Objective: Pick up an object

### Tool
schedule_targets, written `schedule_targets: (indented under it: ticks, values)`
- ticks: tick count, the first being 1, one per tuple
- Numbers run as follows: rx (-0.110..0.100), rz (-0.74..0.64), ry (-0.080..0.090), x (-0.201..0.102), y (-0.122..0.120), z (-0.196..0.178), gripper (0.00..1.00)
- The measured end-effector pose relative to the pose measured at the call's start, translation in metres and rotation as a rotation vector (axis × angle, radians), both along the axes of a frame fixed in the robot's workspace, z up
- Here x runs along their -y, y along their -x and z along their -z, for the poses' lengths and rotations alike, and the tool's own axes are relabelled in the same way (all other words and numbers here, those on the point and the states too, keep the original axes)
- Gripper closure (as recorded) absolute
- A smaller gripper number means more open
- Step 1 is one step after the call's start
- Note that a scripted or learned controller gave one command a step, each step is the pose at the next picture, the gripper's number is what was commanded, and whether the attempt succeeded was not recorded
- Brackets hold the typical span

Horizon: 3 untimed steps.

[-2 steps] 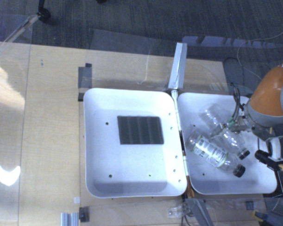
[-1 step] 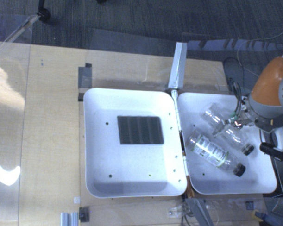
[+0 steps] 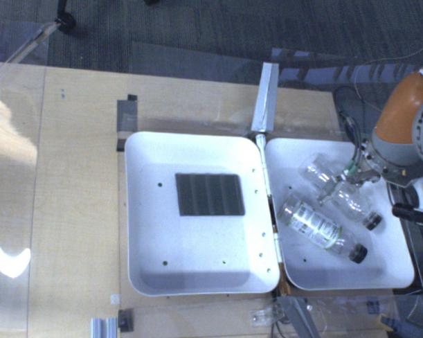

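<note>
Two clear plastic bottles lie in the right bin (image 3: 395, 272). One bottle (image 3: 319, 229) carries a label and a black cap, and points toward the bin's front right. The other bottle (image 3: 342, 194) lies behind it, with its black cap at the right. My gripper (image 3: 344, 183) reaches in from the right and hangs over this rear bottle, close to or touching it. A dark ribbed rectangular pad (image 3: 209, 194) lies flat in the left bin (image 3: 153, 267).
The arm's grey body with its orange band (image 3: 400, 116) stands over the right bin's far right corner. A metal divider post (image 3: 264, 97) rises behind the gap between the bins. Cables run at the back right.
</note>
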State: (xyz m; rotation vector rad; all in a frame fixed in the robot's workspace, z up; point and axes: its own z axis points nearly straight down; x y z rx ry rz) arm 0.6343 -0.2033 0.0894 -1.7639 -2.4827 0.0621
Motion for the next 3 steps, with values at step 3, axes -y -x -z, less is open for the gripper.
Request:
schedule_targets:
  ticks: [3]
  values:
    - [0.124, -0.099, 0.025, -0.026, 0.054, -0.004, 0.00]
